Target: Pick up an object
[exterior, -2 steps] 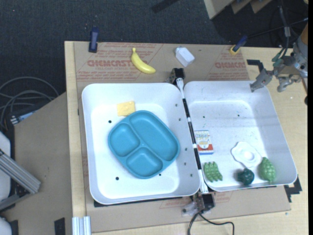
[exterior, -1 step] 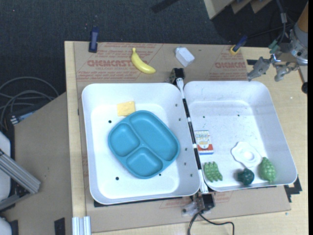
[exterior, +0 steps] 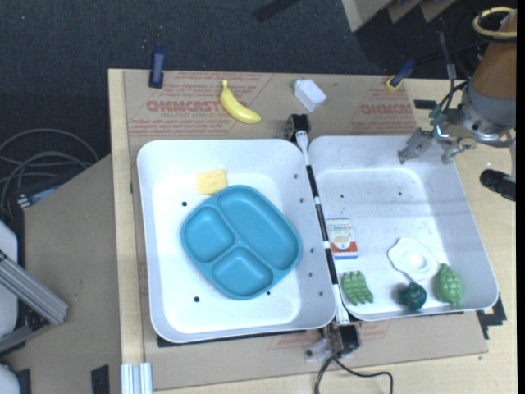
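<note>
Small toys [exterior: 410,281] along right bin's near edge

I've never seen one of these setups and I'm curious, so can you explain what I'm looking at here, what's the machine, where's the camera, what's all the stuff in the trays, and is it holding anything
This is one picture from a camera fixed above a workbench, looking down at a slant. The machine is a robot arm, grey with an orange band, reaching in from the right. At its tip is a two-finger gripper, poised over the far edge of the right bin. Nothing sits between its fingers.

Two shallow white bins lie side by side. The left bin holds a blue divided plate and a small yellow block just beyond it. The right bin holds a small carton, a toy fried egg, and three green toy foods along its near edge.

Outside the bins, on the cardboard at the back, lie a toy banana and a white block.
</note>
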Robot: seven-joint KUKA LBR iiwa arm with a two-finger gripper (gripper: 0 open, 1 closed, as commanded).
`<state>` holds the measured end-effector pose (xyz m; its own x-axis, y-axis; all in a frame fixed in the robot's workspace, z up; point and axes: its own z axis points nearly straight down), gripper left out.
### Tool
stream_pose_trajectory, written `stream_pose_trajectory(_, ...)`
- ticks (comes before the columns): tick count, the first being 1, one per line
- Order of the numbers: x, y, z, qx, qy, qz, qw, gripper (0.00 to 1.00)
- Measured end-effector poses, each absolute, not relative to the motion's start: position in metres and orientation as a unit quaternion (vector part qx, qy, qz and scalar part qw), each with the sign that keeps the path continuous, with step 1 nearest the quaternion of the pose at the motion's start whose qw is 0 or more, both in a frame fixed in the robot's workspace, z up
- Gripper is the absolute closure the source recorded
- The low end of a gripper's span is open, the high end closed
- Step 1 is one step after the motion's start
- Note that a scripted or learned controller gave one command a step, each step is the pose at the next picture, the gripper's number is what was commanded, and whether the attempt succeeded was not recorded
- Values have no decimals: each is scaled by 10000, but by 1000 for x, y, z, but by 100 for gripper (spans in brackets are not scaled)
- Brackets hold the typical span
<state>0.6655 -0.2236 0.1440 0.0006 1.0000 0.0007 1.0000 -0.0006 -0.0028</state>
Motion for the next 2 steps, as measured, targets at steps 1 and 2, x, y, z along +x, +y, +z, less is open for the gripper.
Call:
stream_pose_trajectory(1, 667, -224, 157, -7068, -7074, -5, -23, 100)
stream_pose_trajectory(2, 667, -224, 157, -7068, -7074, -4, -21, 0)
